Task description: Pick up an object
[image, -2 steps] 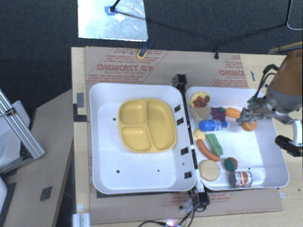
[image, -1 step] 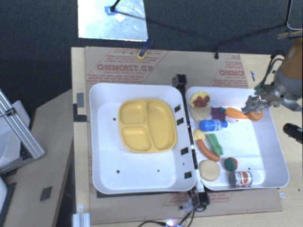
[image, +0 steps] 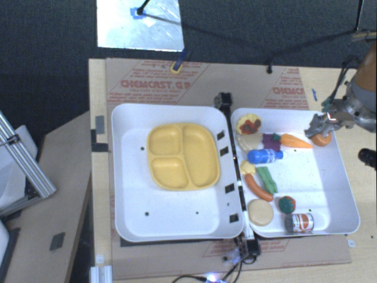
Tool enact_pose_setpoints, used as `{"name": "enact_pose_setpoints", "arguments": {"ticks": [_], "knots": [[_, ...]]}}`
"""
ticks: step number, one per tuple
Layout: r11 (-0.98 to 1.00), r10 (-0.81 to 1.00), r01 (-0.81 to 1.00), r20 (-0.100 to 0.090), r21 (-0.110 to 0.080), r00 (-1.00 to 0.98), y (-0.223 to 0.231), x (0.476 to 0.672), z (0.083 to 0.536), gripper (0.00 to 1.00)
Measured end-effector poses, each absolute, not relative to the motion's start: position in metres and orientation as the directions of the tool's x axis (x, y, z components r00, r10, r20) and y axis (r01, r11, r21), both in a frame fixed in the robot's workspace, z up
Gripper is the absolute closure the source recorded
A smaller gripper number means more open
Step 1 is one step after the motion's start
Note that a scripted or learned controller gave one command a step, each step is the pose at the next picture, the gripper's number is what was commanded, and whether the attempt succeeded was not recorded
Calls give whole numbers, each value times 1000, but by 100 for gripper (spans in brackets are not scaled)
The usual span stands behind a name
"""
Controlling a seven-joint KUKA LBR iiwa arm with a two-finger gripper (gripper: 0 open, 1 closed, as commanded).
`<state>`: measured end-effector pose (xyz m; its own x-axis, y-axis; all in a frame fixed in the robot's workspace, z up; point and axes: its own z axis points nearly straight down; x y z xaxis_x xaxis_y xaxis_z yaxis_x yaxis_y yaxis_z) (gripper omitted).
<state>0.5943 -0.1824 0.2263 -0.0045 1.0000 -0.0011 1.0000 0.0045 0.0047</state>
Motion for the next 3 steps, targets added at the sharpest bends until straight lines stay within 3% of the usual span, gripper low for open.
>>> {"name": "enact_pose_setpoints", "arguments": {"ticks": [3], "knots": [[10, 1000, 1000, 2, 2, -10, -27, 621, 214, 100]]}}
